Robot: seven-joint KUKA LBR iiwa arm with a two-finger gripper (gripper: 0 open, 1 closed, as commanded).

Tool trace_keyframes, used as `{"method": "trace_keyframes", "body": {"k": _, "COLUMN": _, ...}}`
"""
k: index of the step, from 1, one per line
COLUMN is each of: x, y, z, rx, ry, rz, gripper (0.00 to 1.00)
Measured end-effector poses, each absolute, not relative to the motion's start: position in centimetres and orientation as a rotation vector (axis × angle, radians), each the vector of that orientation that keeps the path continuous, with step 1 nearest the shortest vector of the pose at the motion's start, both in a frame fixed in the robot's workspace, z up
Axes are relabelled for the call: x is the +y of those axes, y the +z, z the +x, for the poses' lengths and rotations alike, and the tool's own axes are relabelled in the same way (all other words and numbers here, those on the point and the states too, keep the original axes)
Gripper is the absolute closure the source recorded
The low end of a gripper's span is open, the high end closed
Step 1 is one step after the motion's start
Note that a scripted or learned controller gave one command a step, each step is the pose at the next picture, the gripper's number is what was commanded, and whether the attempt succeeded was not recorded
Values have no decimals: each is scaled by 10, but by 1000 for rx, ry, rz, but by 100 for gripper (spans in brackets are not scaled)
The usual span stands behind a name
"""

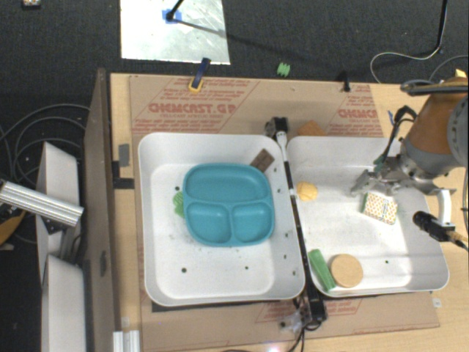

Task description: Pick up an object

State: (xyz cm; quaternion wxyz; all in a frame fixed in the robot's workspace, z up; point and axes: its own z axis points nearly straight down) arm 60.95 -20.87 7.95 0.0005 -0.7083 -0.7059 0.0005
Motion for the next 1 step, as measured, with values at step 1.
{"method": "trace_keyframes", "body": {"k": 1, "x": -194, "y": 200, "z": 582, "rx": -2230, "ry": -9, "rz": -2226, "gripper": 0}}
